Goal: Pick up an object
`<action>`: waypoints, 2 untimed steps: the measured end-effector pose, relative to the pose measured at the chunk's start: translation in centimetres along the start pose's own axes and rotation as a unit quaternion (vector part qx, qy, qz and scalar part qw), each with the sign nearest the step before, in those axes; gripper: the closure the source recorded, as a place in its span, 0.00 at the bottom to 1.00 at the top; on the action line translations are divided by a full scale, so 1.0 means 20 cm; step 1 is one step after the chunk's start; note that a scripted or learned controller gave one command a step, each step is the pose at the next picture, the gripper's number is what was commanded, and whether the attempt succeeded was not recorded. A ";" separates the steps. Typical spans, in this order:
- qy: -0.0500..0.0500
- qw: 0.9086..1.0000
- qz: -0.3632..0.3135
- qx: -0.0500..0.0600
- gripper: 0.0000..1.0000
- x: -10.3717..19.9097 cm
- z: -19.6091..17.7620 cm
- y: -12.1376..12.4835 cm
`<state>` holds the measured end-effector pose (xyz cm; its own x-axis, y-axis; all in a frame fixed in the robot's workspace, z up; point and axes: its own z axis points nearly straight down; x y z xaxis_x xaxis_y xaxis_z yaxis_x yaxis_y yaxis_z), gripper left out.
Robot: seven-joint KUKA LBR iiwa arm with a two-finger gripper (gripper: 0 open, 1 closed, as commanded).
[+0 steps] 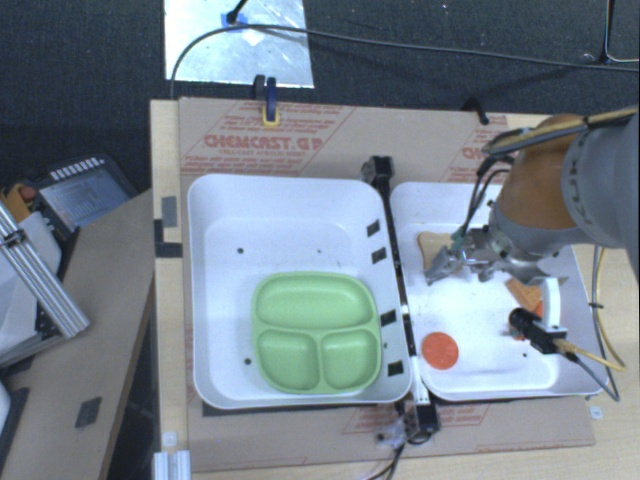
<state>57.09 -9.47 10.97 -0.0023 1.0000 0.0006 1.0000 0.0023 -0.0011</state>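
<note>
I see the pincer [443,264] low in the right bin [490,366], just beside a tan piece [431,243] at the bin's left edge; I cannot tell if it is open or closed. An orange disc [439,349] lies near the front left corner, apart from the pincer.

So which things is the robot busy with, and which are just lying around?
Job, likely: gripper; tan piece beside it; orange disc; orange wedge, all in the right bin.
Lying about: green divided tray in the left bin; clamp on the board's far edge.
</note>
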 end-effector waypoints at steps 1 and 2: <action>0.000 1.000 0.000 0.000 0.00 0.00 0.13 0.00; -0.001 1.000 0.000 -0.002 1.00 0.00 0.07 0.01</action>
<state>57.22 -9.48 9.54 -0.0016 1.0000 -0.0005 1.0000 0.0016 0.0025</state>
